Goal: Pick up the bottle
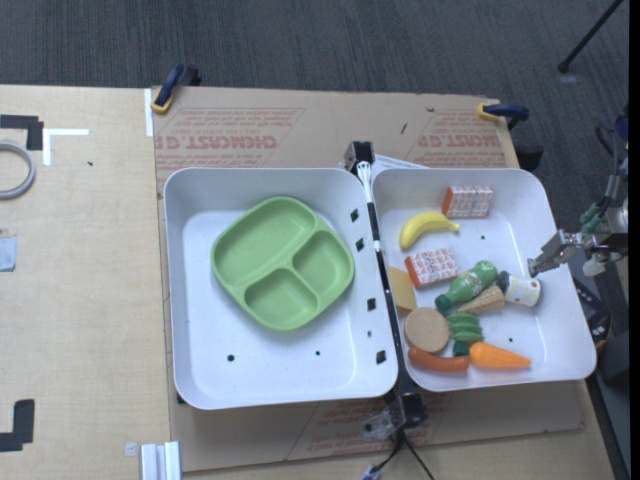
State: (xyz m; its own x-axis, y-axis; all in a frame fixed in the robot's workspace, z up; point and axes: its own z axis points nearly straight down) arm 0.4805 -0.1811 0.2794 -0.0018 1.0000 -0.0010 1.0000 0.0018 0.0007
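Observation:
The bottle (468, 284) is green and lies on its side in the middle of the right bin (545, 200), slanting up to the right. A tan cone with a white end (505, 295) rests against its lower side. My gripper (560, 252) hangs over the right rim of that bin, to the right of the bottle and slightly above it in the view, a short way off. Nothing shows in its grasp. Most of the arm is cut off by the view's right side.
Around the bottle lie a banana (428, 228), two small printed boxes (468, 201) (433, 266), a brown disc (427, 329), a carrot (497, 356) and a sausage (437, 362). The left bin (190, 268) holds a green divided plate (284, 262).

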